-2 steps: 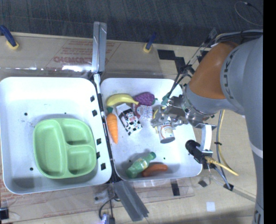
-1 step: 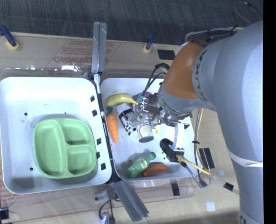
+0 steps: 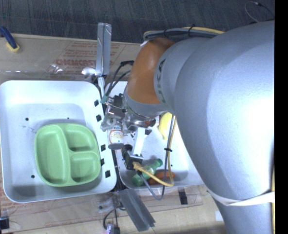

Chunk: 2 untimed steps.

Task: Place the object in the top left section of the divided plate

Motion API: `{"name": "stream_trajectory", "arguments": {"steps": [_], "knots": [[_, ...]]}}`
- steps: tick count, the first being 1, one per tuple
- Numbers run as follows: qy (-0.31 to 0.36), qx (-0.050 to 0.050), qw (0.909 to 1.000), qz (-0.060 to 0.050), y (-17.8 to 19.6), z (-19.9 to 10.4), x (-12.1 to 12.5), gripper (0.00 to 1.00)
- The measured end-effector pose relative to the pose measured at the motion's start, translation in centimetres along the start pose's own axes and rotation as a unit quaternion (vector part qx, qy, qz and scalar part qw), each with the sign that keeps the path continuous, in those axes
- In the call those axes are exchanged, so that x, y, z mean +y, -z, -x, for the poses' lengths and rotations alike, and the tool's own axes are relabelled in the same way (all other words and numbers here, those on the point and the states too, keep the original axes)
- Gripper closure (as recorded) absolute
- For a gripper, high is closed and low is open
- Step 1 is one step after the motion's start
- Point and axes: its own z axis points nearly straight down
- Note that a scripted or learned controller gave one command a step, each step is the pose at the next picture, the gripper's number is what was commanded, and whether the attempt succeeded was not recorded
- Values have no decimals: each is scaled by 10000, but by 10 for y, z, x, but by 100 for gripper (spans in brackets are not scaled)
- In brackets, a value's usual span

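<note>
Divided plate (image 3: 66,154) lies in left white bin (image 3: 17,106) on bench (image 3: 36,48).

Robotics lab: KUKA arm (image 3: 221,111), two white bins (image 3: 7,130), cardboard-lined bench (image 3: 61,52).

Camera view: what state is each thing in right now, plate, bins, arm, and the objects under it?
Divided plate: flat in the left bin, all sections bare.
Left bin: holds the plate.
Right bin: largely covered by the arm, holds small objects.
Arm: reaching over the right bin.
Green object: lying in the right bin.
Yellow object: partly hidden beside the arm.
</note>
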Motion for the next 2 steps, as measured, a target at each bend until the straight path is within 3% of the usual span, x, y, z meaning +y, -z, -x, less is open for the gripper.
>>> {"name": "stream_trajectory", "arguments": {"steps": [1,2], "knots": [[1116,-4,9937,11,0,-65,11,100],[1118,-4,9937,11,0,-65,11,0]]}}
